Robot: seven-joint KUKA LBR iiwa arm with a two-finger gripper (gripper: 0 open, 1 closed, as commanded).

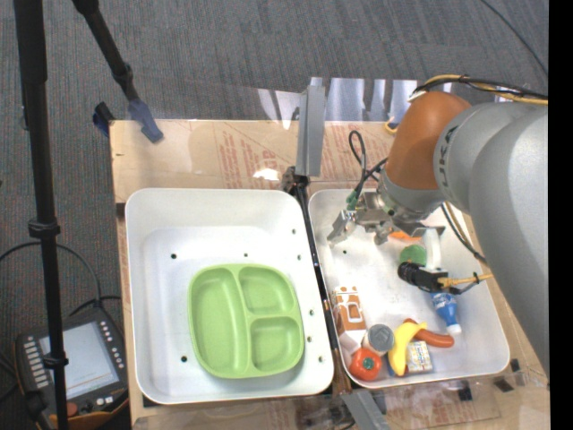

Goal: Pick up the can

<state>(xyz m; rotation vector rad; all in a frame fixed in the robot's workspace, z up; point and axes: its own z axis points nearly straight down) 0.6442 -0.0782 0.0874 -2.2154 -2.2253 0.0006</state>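
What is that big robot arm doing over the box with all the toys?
The grey robot arm reaches over the right bin, and its claw hangs near the far end, holding nothing. It is meant to pick up the can, which sits at the near end beside a tomato and a banana, a good way from the claw. The left bin has a green plate in it.
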